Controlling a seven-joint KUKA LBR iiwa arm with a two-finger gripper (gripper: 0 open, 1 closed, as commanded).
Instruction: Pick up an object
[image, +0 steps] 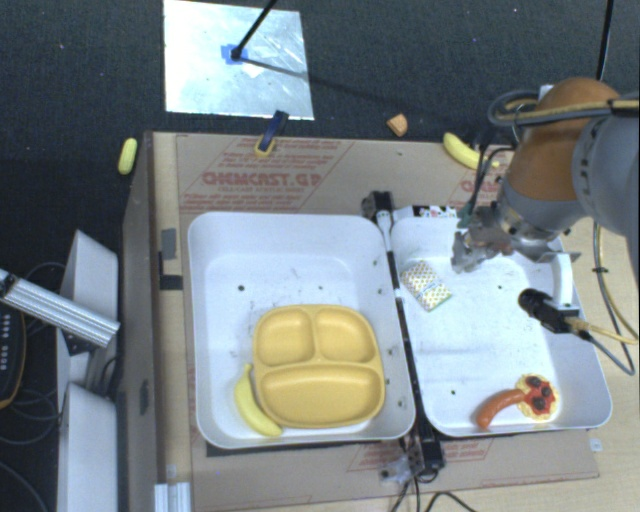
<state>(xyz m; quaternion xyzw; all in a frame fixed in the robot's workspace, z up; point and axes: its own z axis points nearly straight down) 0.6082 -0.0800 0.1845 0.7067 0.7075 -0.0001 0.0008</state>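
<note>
White bins: left bin, right bin, side by side.
Arm: reaching over right bin's far end.
Yellow tray: left bin, near side; banana touching its left edge.
Gripper: low over right bin; finger state cannot be told.
Patterned packet: right bin, just left of gripper.
Hot dog, pizza toy: right bin's near corner.

"OHIOMCAST" lettering on cardboard, uncertain

A small pale patterned packet lies flat and tilted in the right bin, toward its ten o'clock corner
</note>
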